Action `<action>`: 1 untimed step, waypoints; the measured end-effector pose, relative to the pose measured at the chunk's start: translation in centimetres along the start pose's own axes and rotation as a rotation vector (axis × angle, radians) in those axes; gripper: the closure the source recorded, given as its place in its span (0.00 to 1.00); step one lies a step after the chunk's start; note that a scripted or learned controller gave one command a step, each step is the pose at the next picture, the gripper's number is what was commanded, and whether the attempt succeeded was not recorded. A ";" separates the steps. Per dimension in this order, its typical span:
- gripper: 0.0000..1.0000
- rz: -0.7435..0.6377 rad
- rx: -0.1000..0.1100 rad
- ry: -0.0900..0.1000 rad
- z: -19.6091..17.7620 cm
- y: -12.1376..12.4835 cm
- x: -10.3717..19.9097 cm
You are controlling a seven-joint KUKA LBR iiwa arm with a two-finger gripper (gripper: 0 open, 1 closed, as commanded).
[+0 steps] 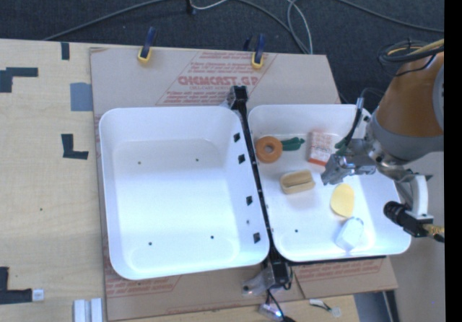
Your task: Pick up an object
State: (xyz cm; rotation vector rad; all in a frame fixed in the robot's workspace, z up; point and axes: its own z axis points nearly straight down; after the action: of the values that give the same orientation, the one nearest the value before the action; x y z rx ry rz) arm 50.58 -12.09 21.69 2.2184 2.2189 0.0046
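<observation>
The right bin (375,245) holds an orange ring (269,149), a green piece (293,144) beside it, a pale packet with red print (320,146), a tan bun-shaped block (297,181), a yellow oval (343,200) and a white lump (350,232). My gripper (337,169) hangs low over the bin's right half, between the packet and the yellow oval, just right of the tan block. I see nothing between its fingers.
The left bin (115,133) stands next to the right one, with a black divider (249,162) between them. Both rest on a cardboard sheet (209,79) held by two clamps (146,50). Cables run across the dark floor behind.
</observation>
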 end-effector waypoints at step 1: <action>1.00 0.000 0.004 0.001 -2.0 0.0 0.0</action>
State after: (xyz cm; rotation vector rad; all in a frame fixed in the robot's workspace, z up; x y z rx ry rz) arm 50.60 -12.09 23.70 2.2205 2.2212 0.0009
